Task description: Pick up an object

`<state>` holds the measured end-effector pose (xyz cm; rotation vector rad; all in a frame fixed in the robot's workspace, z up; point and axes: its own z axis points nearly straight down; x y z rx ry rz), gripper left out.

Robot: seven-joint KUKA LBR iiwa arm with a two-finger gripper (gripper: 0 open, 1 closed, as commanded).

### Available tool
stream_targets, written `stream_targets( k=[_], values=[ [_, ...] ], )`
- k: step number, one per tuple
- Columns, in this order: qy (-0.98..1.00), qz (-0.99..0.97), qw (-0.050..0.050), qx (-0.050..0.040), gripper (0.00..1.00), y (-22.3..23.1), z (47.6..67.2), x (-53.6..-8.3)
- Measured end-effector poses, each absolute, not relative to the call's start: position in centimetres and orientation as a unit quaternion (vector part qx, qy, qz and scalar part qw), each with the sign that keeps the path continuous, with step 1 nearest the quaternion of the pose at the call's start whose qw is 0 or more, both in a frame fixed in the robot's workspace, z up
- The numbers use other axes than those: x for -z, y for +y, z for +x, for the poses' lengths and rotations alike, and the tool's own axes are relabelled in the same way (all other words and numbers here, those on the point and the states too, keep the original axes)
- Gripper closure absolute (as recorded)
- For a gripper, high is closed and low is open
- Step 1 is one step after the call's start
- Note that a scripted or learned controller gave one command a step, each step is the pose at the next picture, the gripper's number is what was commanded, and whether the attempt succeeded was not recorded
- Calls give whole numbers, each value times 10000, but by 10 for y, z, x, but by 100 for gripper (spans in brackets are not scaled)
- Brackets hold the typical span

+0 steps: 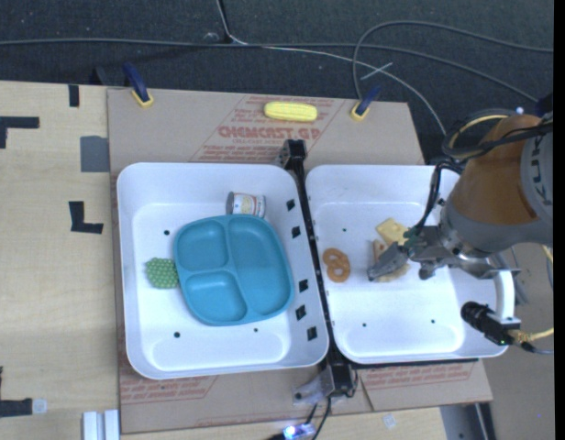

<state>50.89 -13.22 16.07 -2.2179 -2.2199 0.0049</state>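
My gripper (389,263) is low inside the right bin (393,337), near its middle. It hangs right over a small tan piece (390,275) that peeks out beneath it. A pale yellow wedge (389,231) lies just behind the gripper. A brown pretzel (336,264) rests to the gripper's left, apart from it. In the left bin (140,337) a blue divided plate (234,269) lies flat, with a small can (246,204) on its side behind it and a green bumpy object (160,272) at its left edge.
A yellow banana-like object (290,111) lies on the cardboard behind the bins. The black divider (305,246) runs between the bins. The arm's grey and orange body (498,200) overhangs the right bin's right side. Cables trail at the back.
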Motion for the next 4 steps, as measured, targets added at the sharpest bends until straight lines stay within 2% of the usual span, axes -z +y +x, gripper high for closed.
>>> stream_targets(
  k=[1,2,4],
  values=[
    [-7075,-7067,29,-20,0,-122,510,-103],
    [-7081,-7061,22,-11,100,-122,511,-115],
    [-7080,-7062,-18,13,100,-112,508,-215]
  ],
)
